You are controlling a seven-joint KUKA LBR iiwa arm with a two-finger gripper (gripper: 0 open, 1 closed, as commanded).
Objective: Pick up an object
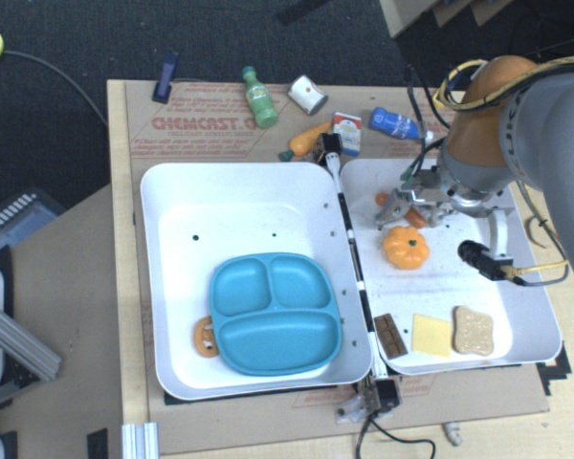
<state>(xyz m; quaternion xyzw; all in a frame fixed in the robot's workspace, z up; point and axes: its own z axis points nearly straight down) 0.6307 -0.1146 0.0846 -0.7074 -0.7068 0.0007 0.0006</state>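
In the left bin (163, 256), a blue divided plate (273, 312) crowds the near half; the far half lies open. Pumpkin (406, 248), bread (474, 331) and cheese (430, 335) dot the right bin (536, 314).

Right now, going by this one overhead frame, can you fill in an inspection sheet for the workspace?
Surface: two white bins, left bin and right bin, on a brown board.
Job's things: pumpkin, cheese slice, bread slice, chocolate bar in right bin; blue divided plate over a pretzel in left bin.
Clutter: green bottle, blue bottle, carrot behind bins.
Grippers: gripper low above pumpkin, fingers unclear.
Cables: yellow cable along arm.
Surroundings: dark floor.
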